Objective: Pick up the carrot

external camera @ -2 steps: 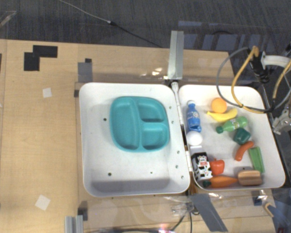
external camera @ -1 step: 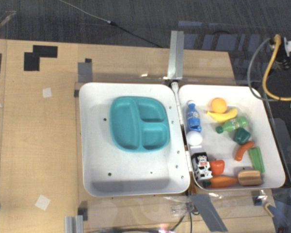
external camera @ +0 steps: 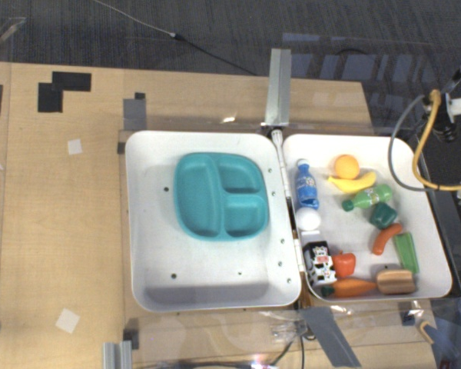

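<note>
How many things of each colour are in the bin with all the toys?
Orange or red: 4, the orange, sausage, tomato and carrot
Green: 3
Yellow: 1, the banana
Blue: 1, the bottle
Brown: 1, the bread
Black and white: 1, the small carton
Total: 11

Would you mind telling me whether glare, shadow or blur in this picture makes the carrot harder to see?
In the camera view, the carrot lies unshaded at the right bin's near edge, its orange clear against the white; the image is slightly soft throughout; a grey shadow darkens the left bin's near wall, away from the carrot; a faint reflection shows on the bench just below the bins.
</note>
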You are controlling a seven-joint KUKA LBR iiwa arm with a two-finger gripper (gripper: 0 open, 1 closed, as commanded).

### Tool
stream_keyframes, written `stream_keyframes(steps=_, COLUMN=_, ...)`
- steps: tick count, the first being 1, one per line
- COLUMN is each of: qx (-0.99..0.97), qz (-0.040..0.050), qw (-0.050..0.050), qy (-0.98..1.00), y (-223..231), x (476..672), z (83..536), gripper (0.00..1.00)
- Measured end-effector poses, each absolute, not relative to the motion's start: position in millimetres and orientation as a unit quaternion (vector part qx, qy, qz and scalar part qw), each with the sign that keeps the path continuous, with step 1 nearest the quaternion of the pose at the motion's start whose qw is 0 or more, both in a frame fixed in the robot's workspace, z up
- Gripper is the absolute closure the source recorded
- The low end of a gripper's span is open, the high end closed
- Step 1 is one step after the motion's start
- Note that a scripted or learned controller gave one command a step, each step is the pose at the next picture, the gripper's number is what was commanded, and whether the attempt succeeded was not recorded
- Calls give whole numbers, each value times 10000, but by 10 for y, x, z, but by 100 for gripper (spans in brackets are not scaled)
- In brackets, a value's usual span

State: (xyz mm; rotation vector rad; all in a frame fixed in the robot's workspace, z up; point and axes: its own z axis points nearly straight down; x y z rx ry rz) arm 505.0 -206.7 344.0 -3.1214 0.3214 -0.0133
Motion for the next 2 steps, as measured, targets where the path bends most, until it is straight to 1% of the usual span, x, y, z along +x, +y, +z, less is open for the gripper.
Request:
stream_keyframes(steps=1, qx=-9950, qz=-57, qw=21, qy=998, y=-2056, x=5136, z=3579, gripper=100)
stream_keyframes(steps=2, qx=-9951, qz=-35, qw=30, qy=987, y=-2039, x=5778, z=3626, gripper=100)
